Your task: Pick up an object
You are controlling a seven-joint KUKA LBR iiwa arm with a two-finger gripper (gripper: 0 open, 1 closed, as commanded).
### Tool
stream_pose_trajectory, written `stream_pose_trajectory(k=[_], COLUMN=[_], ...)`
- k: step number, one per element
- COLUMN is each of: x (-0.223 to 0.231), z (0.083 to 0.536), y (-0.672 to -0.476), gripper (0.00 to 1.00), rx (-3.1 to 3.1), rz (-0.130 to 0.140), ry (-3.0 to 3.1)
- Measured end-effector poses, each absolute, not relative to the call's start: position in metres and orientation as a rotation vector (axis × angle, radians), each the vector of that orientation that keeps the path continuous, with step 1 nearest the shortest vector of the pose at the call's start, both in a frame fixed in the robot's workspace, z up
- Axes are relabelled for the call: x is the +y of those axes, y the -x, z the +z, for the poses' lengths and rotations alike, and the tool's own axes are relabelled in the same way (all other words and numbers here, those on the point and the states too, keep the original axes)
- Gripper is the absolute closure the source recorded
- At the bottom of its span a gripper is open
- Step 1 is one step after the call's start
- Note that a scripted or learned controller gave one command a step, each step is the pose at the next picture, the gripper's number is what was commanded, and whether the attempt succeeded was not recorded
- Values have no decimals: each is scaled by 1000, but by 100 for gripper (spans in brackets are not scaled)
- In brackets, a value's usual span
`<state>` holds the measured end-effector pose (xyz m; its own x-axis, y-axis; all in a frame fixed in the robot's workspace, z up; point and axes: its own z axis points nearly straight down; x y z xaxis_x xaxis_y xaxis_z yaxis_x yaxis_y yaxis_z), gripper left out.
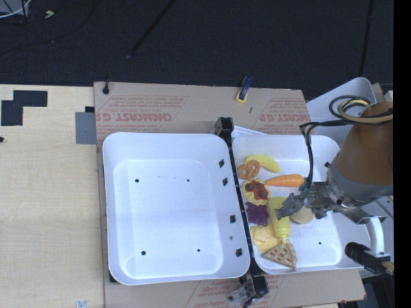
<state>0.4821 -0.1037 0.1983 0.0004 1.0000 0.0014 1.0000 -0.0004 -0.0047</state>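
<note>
The right bin [321,249] holds several toy foods along its left side. There is a yellow banana [264,163], a pretzel [248,169], an orange carrot [284,180], a red and yellow piece [255,190], purple grapes [257,213], a yellow-green bottle-like piece [279,215], a pale yellow wedge [263,236] and a triangular slice [280,255]. My gripper [294,205] hangs low over the middle of this bin, just right of the yellow-green piece. A cream round piece [302,216] lies right beneath it, partly hidden by the wrist.
The left bin [115,172] sits beside the right one, with a black divider [234,197] between them. The arm's body [366,159] and cables [309,153] cover the right bin's right edge. A blue and yellow clamp [243,90] lies on the cardboard behind.
</note>
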Motion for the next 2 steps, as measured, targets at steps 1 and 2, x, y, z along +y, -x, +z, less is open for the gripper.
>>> stream_pose_trajectory(k=[1,2], x=[-96,-98], z=[83,97], y=[-504,-503], gripper=[0,100], rx=[-2221,-2210], rz=[2,3], ry=[2221,2227])
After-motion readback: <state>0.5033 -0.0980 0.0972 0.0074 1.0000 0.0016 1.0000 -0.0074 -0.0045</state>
